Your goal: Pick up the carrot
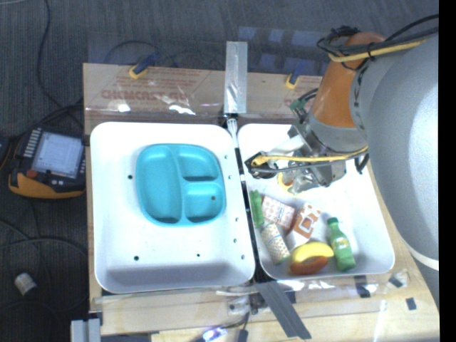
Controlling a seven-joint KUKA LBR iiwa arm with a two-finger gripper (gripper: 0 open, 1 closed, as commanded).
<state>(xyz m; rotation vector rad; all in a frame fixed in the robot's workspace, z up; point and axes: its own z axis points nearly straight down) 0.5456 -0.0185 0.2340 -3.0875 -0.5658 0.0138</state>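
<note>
Grey claw (305,179) hangs over right bin (377,228); its grip and carrot's axis cannot be told.

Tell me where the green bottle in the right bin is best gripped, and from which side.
Probably across the upper body of the green bottle, just below its cap, coming straight down from above. It lies flat, long axis running roughly up the view, so closing across its narrow width suits it. The yellow and red fruit crowds its lower left, and the right bin's wall is close.
</note>
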